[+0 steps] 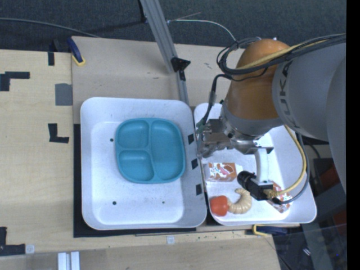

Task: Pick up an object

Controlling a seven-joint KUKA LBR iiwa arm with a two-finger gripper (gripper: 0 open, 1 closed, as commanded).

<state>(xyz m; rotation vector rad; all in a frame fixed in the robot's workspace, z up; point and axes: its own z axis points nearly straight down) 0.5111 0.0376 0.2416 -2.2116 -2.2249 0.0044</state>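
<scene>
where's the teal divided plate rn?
In the camera view the teal divided plate lies flat in the left white bin, toward its upper middle, across the bin wall from the gripper and the items in the right bin.

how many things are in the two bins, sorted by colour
Blue: 1, the divided plate in the left bin
Red: 1, the round red item in the right bin
Tan: 1, the curved tan item beside it
Red and white: 1, the flat packet below the gripper
Total: 4; the arm may hide more.
</scene>
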